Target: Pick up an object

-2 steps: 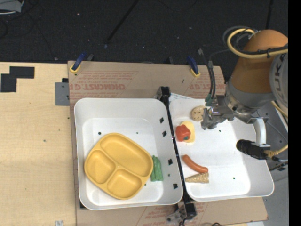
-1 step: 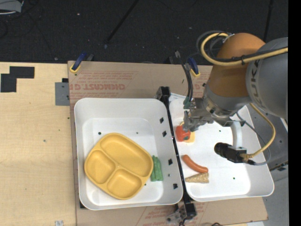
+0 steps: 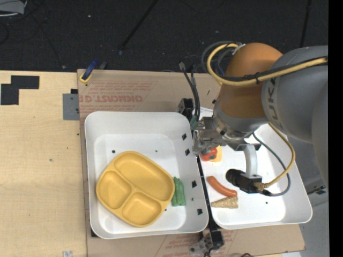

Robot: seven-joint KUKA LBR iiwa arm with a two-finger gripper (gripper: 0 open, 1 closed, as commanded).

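Pick not done yet: gripper low at left edge of right bin.
Right over small orange obj; apart or together, can't tell; nothing seen held. Grasp + lift left to do.

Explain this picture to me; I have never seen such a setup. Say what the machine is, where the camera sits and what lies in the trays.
This is a grey robot arm with an orange band, reaching in from the right. One camera looks down at a slant from above. The left bin holds a yellow divided plate and a green piece beside it. The right bin holds a red sausage, a tan cone and a small red-orange item. The gripper hangs over that item; whether it grips anything cannot be told.
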